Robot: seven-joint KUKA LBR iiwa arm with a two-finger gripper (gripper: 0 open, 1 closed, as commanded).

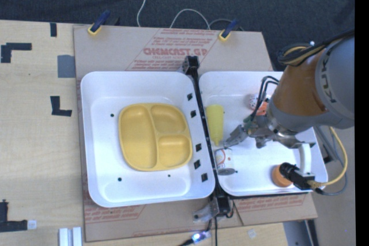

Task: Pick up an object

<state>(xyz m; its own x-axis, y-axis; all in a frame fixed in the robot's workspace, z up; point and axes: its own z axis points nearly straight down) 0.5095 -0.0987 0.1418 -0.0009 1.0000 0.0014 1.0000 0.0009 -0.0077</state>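
Note:
A pale yellow oblong object (214, 122) lies in the right bin (242, 184) against its left wall. My gripper (235, 137) hangs low in that bin, just right of the yellow object's lower end, pointing down and to the left. An orange round object (281, 176) sits in the bin's near right corner, partly behind a black part of the arm. A small white and orange item (254, 102) lies near the far side, close to the wrist. Small dark bits (225, 170) and a thin red-and-white piece (221, 155) lie below the gripper.
A yellow divided plate (155, 136) rests in the middle of the left bin (98, 95). A black divider (199, 124) runs between the bins. The grey and orange arm (305, 95) covers the right bin's right side. Cables (331, 181) loop off its near right corner.

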